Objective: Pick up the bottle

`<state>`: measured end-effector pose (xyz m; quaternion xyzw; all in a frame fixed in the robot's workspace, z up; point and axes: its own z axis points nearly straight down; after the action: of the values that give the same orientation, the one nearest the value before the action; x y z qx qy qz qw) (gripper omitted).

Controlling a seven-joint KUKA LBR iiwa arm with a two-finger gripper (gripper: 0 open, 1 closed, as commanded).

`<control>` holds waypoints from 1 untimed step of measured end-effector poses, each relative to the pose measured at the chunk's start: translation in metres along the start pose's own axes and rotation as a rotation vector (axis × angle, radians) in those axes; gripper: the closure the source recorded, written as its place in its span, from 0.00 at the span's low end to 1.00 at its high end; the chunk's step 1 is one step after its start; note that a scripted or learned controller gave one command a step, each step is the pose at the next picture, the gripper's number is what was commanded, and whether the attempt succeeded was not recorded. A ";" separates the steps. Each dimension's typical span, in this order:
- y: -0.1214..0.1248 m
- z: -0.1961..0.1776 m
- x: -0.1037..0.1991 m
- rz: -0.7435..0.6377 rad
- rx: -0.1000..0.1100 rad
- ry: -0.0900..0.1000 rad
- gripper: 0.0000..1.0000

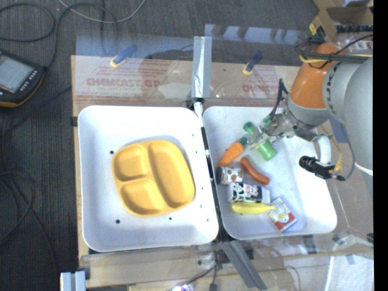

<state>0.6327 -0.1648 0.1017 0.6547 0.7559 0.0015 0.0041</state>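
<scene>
Two bins: left bin [91,180] and right bin [315,214] sit side by side on the bench, and I reach in from the right.

Bottle: the green bottle [259,142] lies on its side in the upper middle of the right bin, one green end near the top left, the other lower right.

Bottle relative to my gripper: my gripper [274,129] is directly at the bottle's upper right, close enough that the two seem to touch, though I cannot tell for certain.

Gripper state: my fingers are a small tangle of grey metal against the white floor, and I cannot tell whether they are apart, together, or closed on anything.

Neighbours of the bottle: a carrot [231,153] lies just left of it, and a red sausage [254,171] lies just below, both near but apart from my gripper.

Lower items: a small carton [231,175], a cow-print carton [247,193], a banana [252,208] and a red-and-white packet [282,216] sit toward the front of the right bin, well apart from my gripper.

Left bin contents: a yellow divided tray [153,177].

Hard to make out: my wrist [310,90], with its orange band, covers the bin's upper right corner; the bottle's middle is blurred where it meets my gripper.
</scene>
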 end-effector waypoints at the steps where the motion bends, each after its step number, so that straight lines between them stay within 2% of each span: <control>1: 0.014 -0.112 0.028 -0.114 0.006 0.004 1.00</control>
<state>0.6419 -0.1347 0.2137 0.6107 0.7918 0.0003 0.0005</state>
